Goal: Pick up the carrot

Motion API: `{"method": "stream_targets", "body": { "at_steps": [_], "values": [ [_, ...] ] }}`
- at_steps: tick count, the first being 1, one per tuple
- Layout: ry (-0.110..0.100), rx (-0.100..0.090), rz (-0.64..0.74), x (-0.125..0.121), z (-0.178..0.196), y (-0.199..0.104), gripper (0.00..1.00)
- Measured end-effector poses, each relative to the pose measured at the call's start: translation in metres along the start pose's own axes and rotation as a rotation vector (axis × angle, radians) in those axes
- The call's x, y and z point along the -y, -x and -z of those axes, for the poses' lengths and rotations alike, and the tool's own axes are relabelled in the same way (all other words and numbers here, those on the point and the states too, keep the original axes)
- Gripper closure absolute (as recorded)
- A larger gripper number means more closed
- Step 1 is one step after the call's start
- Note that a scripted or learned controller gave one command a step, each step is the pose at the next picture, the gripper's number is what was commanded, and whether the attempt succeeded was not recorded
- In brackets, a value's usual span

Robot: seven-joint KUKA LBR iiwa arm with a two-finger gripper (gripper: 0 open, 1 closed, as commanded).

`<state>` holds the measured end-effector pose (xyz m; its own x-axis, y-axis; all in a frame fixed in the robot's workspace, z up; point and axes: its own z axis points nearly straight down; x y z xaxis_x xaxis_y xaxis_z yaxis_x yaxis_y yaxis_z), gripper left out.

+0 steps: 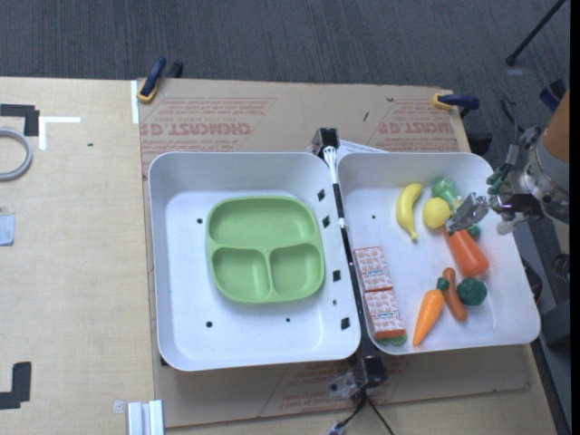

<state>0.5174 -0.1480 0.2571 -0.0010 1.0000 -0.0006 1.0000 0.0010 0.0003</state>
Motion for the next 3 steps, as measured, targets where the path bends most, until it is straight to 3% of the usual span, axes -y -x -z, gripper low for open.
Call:
{"method": "stream_targets", "body": {
  "at_steps": [1, 2, 3],
  "values": [
    [-0.001, -0.001, -0.149, 0.040, -0.117, -0.014, 0.00],
    [0.005, 0.002, 0.079, 0.038, -0.162, -0.040, 0.00],
    [0.005, 0.001, 0.078, 0.038, -0.154, -0.041, 1.00]
  ]
}}
